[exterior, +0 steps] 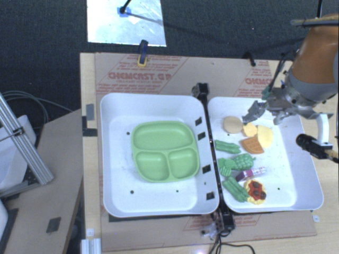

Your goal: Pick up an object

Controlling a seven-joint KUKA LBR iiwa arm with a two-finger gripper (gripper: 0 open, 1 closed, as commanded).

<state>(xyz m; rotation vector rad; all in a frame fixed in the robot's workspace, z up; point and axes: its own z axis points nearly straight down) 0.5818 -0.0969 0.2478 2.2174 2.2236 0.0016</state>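
The right bin (pixel 302 179) holds several toy foods: a tan round cookie (pixel 232 124), a small orange piece (pixel 249 129), a yellow piece (pixel 265 136), an orange wedge (pixel 253 146), green vegetables (pixel 235 163), a purple-and-white item (pixel 253 172) and a red-and-yellow piece (pixel 256 191). My gripper (pixel 266 115) hangs over the bin's far part, just above the yellow and orange pieces. Its two fingers stand apart, open, with nothing between them.
The left bin (pixel 114 142) holds a green divided tray (pixel 163 150). A black divider with clips (pixel 207 142) runs between the bins. A black fitting (pixel 312 144) sticks in over the right bin's right rim. The arm's orange band (pixel 318 52) is above the far right corner.
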